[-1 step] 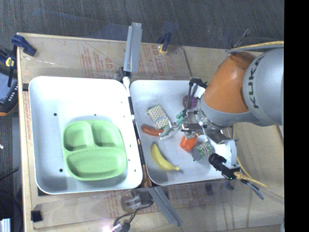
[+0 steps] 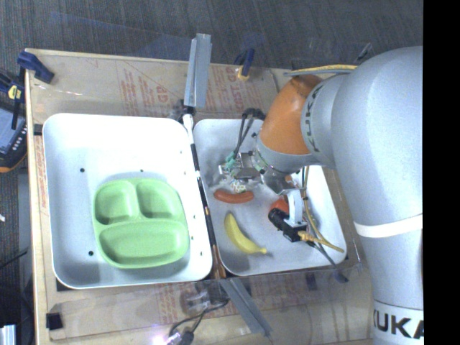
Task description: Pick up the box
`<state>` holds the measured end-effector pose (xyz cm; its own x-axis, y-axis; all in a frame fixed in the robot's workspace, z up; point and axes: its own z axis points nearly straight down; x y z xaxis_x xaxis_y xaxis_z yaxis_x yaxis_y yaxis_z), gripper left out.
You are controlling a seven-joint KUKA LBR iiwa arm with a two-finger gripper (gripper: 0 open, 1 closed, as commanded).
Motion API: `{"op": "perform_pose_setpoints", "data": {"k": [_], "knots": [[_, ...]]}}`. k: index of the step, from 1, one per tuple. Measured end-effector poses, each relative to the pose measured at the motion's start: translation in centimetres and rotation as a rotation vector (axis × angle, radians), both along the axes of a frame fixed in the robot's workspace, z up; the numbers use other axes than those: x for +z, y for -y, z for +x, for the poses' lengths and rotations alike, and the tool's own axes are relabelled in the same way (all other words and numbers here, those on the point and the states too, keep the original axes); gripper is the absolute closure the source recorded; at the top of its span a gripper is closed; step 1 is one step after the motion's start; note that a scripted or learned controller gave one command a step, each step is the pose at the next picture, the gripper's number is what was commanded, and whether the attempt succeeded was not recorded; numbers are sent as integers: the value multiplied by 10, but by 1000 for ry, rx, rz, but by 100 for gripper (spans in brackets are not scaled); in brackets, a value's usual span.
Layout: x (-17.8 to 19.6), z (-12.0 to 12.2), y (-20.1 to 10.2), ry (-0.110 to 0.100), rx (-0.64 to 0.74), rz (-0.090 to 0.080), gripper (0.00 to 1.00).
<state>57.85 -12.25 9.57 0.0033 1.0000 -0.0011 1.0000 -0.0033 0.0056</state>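
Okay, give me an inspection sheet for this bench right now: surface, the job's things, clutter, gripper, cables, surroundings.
Surface: wooden bench bearing two white bins side by side, left bin and right bin.
Job's things: box, nothing seen that I can identify as one.
Clutter: green divided tray in the left bin; banana and a red elongated item in the right bin.
Gripper: gripper low in the right bin, above the red item; fingers too cluttered to read.
Cables: yellow and black wiring along the wrist, near a red and black part.
Surroundings: blue clamps at the bench edge, dark carpet beyond.
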Motion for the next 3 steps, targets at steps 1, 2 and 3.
{"op": "perform_pose_setpoints", "data": {"k": [1, 2, 3], "knots": [[11, 0, 2, 0, 2, -4, 100], [11, 0, 2, 0, 3, -5, 0], [-4, 54, 22, -9, -37, 1, 0]]}}
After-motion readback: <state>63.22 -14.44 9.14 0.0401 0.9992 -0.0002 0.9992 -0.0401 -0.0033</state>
